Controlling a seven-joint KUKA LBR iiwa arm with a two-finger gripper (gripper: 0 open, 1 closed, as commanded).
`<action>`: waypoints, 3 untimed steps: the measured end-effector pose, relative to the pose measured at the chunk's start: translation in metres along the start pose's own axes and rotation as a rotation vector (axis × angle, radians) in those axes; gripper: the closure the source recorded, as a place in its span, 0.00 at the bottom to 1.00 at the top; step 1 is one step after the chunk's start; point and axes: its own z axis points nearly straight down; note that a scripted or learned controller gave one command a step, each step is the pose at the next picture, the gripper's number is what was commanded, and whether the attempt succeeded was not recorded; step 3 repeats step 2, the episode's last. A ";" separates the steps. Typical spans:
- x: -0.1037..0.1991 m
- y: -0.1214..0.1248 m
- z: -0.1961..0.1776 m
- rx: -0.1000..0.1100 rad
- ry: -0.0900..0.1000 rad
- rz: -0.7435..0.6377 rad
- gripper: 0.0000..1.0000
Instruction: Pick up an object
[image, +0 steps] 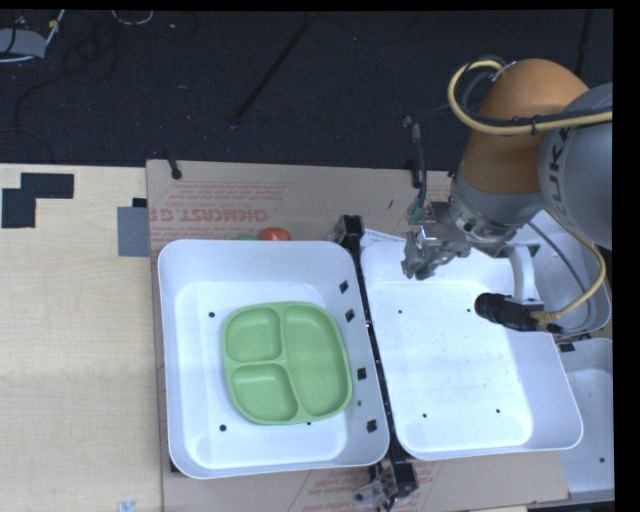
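Green three-compartment tray (287, 362) flat in left bin (190, 300); gripper (424, 255) at right bin (540, 400) upper-left rim, fingers' state cannot be told.

Place: a lab test bench. Evidence: my grey arm (590, 170) over two white bins (190, 300) on cardboard (210, 200), loose cables (270, 60) on dark carpet.
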 end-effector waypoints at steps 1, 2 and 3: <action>0.043 -0.010 0.012 0.000 0.000 0.000 1.00; 0.101 -0.023 0.019 0.000 0.001 -0.001 1.00; 0.101 -0.023 0.019 0.000 0.001 -0.001 1.00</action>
